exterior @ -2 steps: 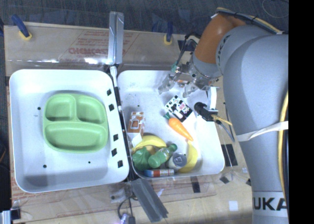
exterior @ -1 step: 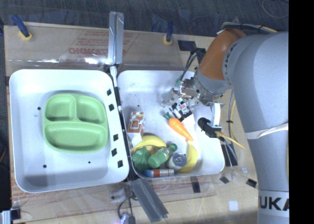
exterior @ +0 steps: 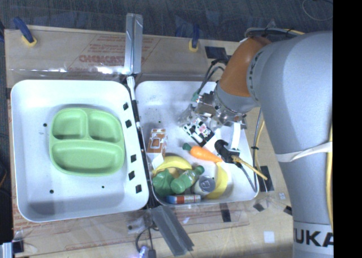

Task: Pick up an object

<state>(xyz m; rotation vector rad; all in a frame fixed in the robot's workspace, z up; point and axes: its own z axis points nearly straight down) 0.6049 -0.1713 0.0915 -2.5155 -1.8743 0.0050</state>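
My gripper point(exterior: 196, 120) hangs low over the middle of the right bin point(exterior: 169, 95), reaching in from the right. Just under it lies a small black-and-white thing point(exterior: 199, 132); whether the gripper touches it is unclear. An orange carrot point(exterior: 205, 154) lies just in front of that. At the bin's near side are a yellow banana point(exterior: 172, 164), two green bottles point(exterior: 163, 183) point(exterior: 187, 179), a second banana point(exterior: 223, 180), a silver-capped item point(exterior: 206, 184) and a red-and-blue marker point(exterior: 184, 198). A small brown box point(exterior: 157, 140) stands by the left wall.
The left bin point(exterior: 28, 104) holds a green divided plate point(exterior: 87, 140). The arm's grey body covers the right bin's right edge. The far part of the right bin's floor point(exterior: 164, 104) is bare white.
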